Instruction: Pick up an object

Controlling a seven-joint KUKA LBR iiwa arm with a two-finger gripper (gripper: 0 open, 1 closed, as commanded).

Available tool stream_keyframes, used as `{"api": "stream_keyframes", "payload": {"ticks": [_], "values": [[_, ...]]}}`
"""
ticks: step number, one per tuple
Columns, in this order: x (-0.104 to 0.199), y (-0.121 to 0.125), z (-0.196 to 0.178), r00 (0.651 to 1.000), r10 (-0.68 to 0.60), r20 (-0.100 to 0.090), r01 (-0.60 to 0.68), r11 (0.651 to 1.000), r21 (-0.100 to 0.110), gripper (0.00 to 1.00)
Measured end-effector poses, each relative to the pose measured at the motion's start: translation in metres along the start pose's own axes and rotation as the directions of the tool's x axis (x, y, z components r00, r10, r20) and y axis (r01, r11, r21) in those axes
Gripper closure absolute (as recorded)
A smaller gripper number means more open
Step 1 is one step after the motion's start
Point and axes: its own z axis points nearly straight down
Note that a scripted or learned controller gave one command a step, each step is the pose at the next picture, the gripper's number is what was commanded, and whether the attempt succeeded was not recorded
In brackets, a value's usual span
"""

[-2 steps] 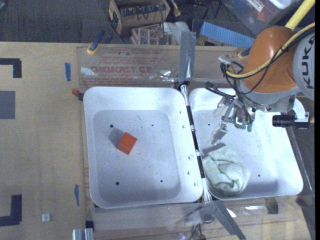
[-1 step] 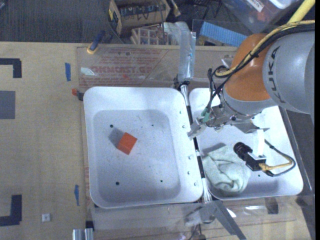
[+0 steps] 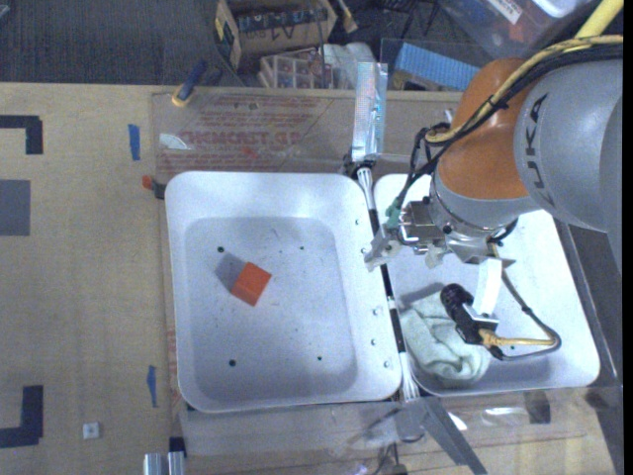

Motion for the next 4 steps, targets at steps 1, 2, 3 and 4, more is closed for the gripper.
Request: {"api": "stream_keyframes", "payload": {"ticks": [1,2,3,4], "values": [[0.067,-0.056,0.032,0.980,-0.197,-0.003,0.197,0.980,0.006,0.00],[0.015,-0.056,0.005,0.981,-0.194,0.000,0.194,0.981,-0.001,0.00],[-0.044,-0.034,0.017,0.999,-0.051,0.000,0.051,0.999,-0.001,0.00],[-0.077,-0.026,0.032,0.985,0.172,0.000,-0.172,0.985,0.000,0.00]]}}
